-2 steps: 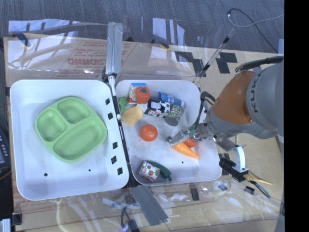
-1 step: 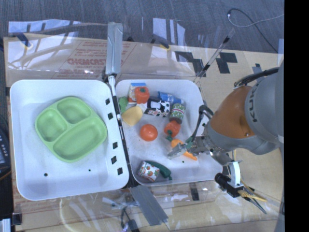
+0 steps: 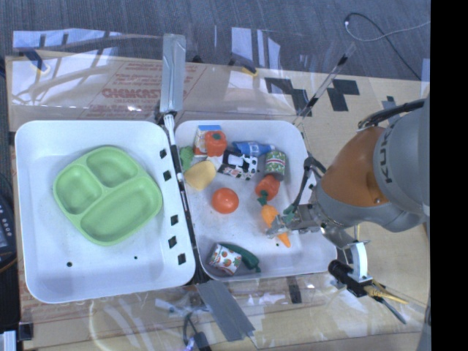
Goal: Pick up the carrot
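The carrot [image 3: 271,216] is a small orange piece lying in the right bin [image 3: 314,258], toward its right side. My gripper [image 3: 287,225] is down inside that bin, right at the carrot's right end and seemingly touching it. An orange tip [image 3: 284,240] shows just below the gripper. The gripper's body hides part of the carrot. The grey arm with its orange band [image 3: 355,178] reaches in over the bin's right wall.
Toy food crowds the right bin: a red tomato [image 3: 225,199], a red-orange fruit with a green top [image 3: 267,186], a yellow lemon [image 3: 199,174], a cow-patterned carton [image 3: 241,166], a green can [image 3: 276,163] and a patterned cup [image 3: 224,258]. The left bin holds a green divided plate [image 3: 108,194].
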Motion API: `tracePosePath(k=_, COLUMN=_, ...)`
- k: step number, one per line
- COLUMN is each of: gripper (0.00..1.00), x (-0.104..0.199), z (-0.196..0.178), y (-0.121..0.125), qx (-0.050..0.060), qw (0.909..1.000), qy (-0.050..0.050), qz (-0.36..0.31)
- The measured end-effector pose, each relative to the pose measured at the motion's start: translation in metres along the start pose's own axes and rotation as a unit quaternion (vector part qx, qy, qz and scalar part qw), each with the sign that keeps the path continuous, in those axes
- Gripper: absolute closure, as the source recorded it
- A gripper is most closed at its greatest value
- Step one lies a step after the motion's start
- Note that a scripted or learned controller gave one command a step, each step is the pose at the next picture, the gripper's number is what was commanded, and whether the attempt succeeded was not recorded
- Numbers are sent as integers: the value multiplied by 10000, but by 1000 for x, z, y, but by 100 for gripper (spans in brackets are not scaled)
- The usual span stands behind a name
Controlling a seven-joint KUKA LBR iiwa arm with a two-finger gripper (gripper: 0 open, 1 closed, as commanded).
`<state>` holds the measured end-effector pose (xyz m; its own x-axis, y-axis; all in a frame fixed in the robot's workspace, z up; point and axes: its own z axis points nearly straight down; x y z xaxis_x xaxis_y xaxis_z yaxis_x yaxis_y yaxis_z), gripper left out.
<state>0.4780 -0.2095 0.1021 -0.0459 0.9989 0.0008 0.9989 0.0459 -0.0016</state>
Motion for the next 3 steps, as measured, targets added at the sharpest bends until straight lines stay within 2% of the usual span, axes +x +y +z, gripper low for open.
tracePosePath(k=1, gripper=100, x=-2, z=-20, y=12, qx=19, qw=9974, qy=2, qz=723)
tracePosePath(k=2, gripper=100, x=45, z=-113, y=39, qx=-6, qw=9957, qy=6, qz=927)
tracePosePath(k=3, gripper=100, x=27, z=-142, y=50, qx=8, qw=9996, qy=-3, qz=265)
